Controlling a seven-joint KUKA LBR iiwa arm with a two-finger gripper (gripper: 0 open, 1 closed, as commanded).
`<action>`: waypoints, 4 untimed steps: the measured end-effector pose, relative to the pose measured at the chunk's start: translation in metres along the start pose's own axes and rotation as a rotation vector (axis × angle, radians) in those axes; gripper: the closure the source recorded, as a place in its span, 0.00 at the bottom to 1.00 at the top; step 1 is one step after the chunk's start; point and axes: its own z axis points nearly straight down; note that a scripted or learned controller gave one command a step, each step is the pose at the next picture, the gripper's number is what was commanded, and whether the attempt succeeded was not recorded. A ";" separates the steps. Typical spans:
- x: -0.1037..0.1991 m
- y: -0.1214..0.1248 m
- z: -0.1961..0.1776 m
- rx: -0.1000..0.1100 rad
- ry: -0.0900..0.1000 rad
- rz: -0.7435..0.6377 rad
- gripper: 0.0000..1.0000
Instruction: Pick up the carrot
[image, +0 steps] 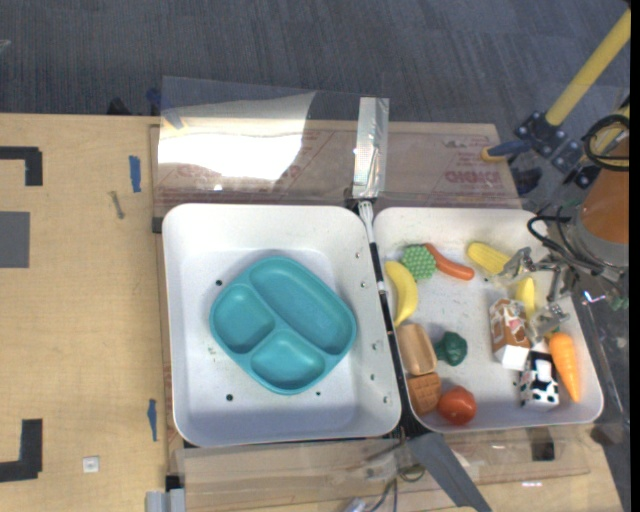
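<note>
tomato (457, 404) and bread loaf (419, 367) sit at the near rim of the right bin (590, 412), well to the left of the gripper (545, 290) and nearer the camera. gripper status: hovering low over the right bin's far-right area; whether it is wide or narrow cannot be determined, since the metal parts blur together, and nothing is seen held. just beside it lie a small yellow piece (527, 293) and a printed carton (509, 330); a black-and-white cow toy (540, 380) lies nearer the camera. the carrot (566, 364) lies just nearer the camera than the gripper, against the bin's right wall, touching or nearly touching the cow toy. appearance: orange, tapered, thick end toward the gripper, smooth-looking. risk: a descent at the present position would likely meet the carton or yellow piece instead. risk: the wall and the cow toy crowd the carrot, so a closing grip may clip either, or the tapered surface may slip free. further left, a second orange-red vegetable (450, 264) could be mistaken for the target.
</note>
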 end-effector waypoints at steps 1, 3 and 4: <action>0.015 0.010 0.019 -0.015 0.012 -0.017 0.00; 0.027 0.014 0.022 -0.025 0.014 -0.425 1.00; 0.063 0.028 0.003 -0.019 -0.001 -0.650 1.00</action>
